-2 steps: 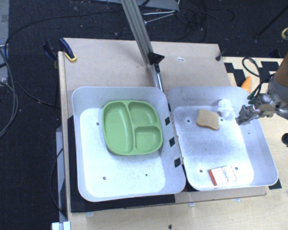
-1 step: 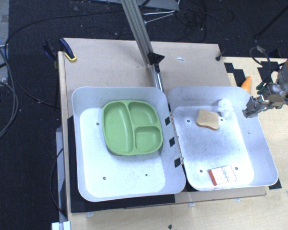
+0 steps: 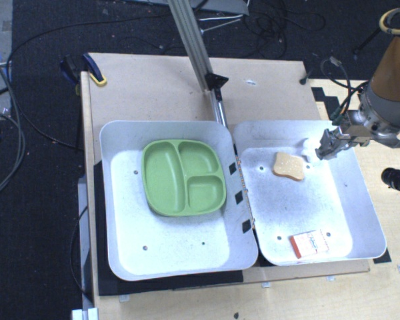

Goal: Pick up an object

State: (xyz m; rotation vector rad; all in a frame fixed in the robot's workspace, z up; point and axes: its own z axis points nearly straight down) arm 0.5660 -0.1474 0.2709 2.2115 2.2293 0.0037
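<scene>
You are at the approach step: the gripper (image 3: 325,147) hovers over the right bin (image 3: 360,199) near its 1 o'clock corner, and I cannot tell its state. The nearest target, a tan, rounded slice of bread (image 3: 289,167), lies just beside it at 8 o'clock, so shift and descend. A flat red-and-white packet (image 3: 310,244) sits toward 6 o'clock; a smooth green divided plate (image 3: 185,177) fills the left bin (image 3: 120,245).

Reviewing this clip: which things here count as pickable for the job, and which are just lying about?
Job: bread slice and small red-and-white box in the right bin; gripper.
Lying about: green divided plate in the left bin; blue-and-yellow clamp on the bench.
</scene>
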